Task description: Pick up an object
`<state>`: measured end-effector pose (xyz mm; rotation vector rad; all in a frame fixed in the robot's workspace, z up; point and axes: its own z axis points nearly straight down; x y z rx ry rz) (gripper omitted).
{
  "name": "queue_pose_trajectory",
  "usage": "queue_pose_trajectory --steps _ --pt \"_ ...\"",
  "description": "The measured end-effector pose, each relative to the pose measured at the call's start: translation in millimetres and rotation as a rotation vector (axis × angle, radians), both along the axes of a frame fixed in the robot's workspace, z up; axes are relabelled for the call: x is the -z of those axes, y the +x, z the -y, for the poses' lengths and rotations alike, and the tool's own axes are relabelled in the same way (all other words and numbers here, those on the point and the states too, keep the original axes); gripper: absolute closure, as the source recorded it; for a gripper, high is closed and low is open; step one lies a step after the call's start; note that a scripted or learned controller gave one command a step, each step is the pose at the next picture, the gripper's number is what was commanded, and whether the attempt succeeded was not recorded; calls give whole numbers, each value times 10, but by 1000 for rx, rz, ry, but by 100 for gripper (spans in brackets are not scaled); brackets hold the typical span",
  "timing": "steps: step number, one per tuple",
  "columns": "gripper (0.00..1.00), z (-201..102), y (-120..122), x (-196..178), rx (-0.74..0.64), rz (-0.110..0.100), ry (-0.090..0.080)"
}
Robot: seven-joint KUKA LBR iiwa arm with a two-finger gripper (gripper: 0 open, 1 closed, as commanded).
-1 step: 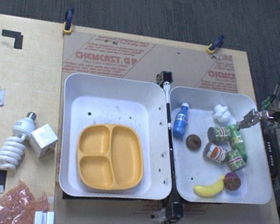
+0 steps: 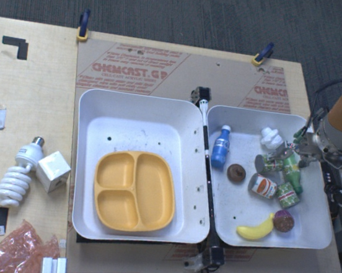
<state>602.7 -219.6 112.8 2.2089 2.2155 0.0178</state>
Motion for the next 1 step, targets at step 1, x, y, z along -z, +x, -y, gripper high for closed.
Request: queue_pose_trajectory --steps 1 --pt "100 19 8 -113 -2 3 -7"
